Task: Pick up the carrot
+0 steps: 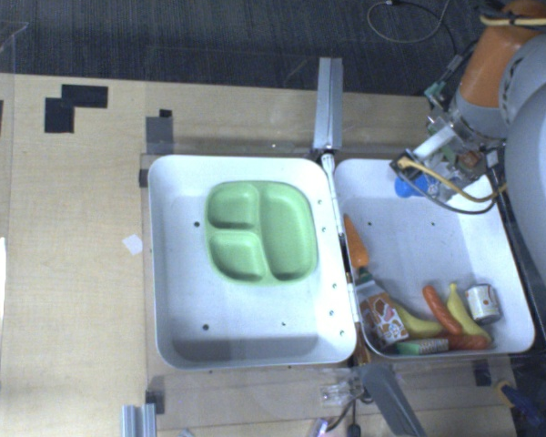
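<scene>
The carrot [354, 241] is a slim orange piece lying along the left wall of the right bin [437, 244], about halfway down it. My gripper [423, 169] hangs over the bin's far edge, well up and to the right of the carrot, with cables around the wrist. A small blue thing [405, 188] shows just under the gripper; I cannot tell whether it is held. Nothing touches the carrot.
The left bin [177, 262] holds a green divided plate [260, 230]. In the right bin's near corner lie a banana [419, 321], a red-orange pepper-like piece [440, 309], a silver can [481, 303] and a brown packet [382, 317]. A metal divider [328, 107] stands between the bins.
</scene>
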`<state>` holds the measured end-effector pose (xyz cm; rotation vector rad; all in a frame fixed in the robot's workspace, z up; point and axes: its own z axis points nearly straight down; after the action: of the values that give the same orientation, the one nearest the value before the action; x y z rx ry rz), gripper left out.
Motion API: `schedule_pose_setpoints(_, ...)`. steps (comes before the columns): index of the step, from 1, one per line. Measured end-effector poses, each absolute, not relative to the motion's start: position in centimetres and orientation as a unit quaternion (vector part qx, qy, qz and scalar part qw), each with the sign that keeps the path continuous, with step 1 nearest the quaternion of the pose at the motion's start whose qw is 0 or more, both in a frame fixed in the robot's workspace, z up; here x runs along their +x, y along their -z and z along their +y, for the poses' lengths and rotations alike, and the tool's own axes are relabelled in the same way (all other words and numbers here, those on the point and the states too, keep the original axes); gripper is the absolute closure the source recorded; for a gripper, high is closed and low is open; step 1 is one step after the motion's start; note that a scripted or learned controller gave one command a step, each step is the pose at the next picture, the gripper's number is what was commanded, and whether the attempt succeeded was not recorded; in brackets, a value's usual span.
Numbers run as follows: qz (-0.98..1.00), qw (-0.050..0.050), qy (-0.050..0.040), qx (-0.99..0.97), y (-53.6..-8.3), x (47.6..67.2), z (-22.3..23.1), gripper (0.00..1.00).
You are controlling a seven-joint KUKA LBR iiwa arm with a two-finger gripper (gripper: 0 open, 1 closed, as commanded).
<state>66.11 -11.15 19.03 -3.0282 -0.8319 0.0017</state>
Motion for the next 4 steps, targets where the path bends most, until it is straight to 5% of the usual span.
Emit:
schedule_pose_setpoints(1, -0.324, 0.001, -0.0009, -0.946, -19.5, 65.3, -17.7, 1.00)
schedule_pose_setpoints(2, -0.166, 0.001, -0.0017, -0.986, -21.4, 64.9, -20.0, 1.00)
schedule_pose_setpoints(3, -0.166, 0.001, -0.0017, -0.986, -21.4, 64.9, -20.0, 0.00)
schedule_pose_setpoints(4, -0.107, 0.001, -0.0016, -0.994, -10.5, 65.2, -20.3, 0.00)
